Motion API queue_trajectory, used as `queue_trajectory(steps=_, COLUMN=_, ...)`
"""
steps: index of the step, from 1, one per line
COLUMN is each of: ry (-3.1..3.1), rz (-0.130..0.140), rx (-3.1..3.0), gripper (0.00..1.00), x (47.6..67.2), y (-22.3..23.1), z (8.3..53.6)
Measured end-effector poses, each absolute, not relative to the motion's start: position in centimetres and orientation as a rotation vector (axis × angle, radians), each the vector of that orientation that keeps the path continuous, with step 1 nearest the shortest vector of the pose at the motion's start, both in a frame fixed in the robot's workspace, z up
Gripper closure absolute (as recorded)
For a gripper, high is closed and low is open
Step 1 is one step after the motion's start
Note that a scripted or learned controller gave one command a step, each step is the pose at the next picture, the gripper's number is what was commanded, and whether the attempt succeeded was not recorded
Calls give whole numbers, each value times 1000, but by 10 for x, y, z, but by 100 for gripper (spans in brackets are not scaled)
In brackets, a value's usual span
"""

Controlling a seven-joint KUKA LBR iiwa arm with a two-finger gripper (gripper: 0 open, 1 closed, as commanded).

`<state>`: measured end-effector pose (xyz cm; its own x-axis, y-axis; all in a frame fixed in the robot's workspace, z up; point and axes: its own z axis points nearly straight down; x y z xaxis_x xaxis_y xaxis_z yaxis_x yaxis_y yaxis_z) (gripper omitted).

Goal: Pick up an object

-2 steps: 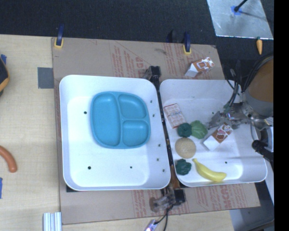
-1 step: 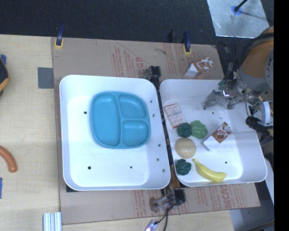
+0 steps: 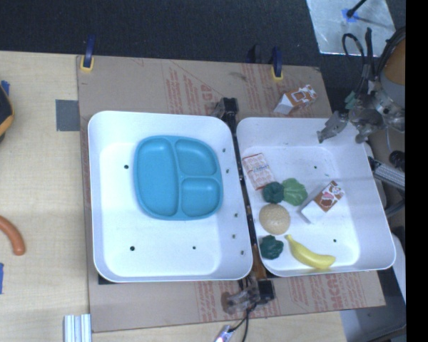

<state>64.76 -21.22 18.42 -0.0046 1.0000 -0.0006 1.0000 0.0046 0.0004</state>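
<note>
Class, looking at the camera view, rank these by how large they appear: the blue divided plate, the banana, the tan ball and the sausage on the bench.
1. Blue divided plate, by far the largest.
2. Banana.
3. Sausage, a little shorter than the banana.
4. Tan ball, smallest.

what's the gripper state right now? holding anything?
Gripper: above the right bin's far edge, nothing visibly held; open or closed cannot be told.

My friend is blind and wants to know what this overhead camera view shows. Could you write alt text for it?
A robot gripper hangs over the far edge of the right white bin, which holds a banana, a round bun, green toy vegetables and two small cartons. The left white bin holds a blue divided plate; a toy sausage lies on the bench.
</note>
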Motion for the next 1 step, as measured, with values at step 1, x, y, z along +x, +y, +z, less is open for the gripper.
queue_trajectory(steps=1, ry=2229, rz=-5, rx=2218, gripper=0, x=574, y=-211, z=115)
